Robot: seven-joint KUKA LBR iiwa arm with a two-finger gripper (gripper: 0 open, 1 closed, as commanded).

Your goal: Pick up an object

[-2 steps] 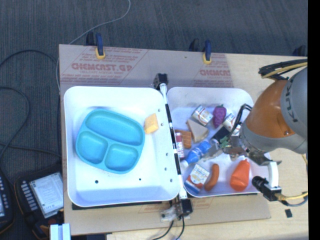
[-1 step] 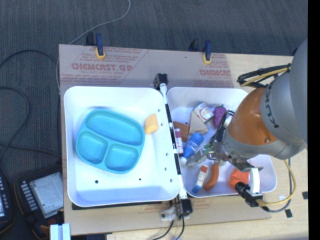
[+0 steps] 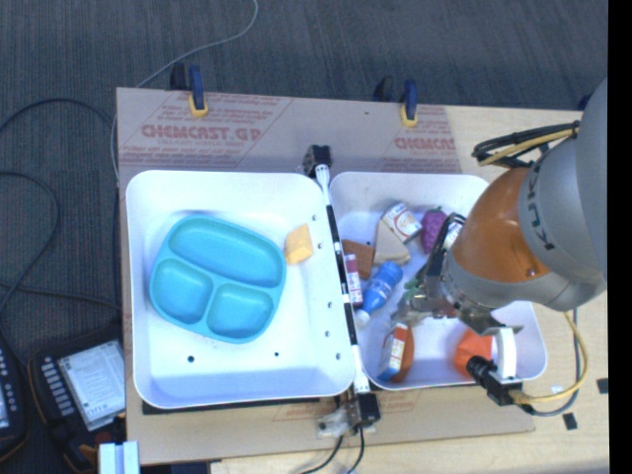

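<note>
Hovering low in the right white bin (image 3: 533,355), end effector (image 3: 413,302) beside blue plastic bottle (image 3: 381,286); grip state impossible to tell.

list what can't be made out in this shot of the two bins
- Gripper, camera view: the arm's wrist covers it, so its state and whether it holds anything are unclear.
- Right bin: the arm hides the right part of its floor.
- Orange object: partly under the arm, identity unclear.
- Small bottle and blue bottle: labels too small to read.
- Yellow block beside the blue tray: too blurred to identify.
</note>
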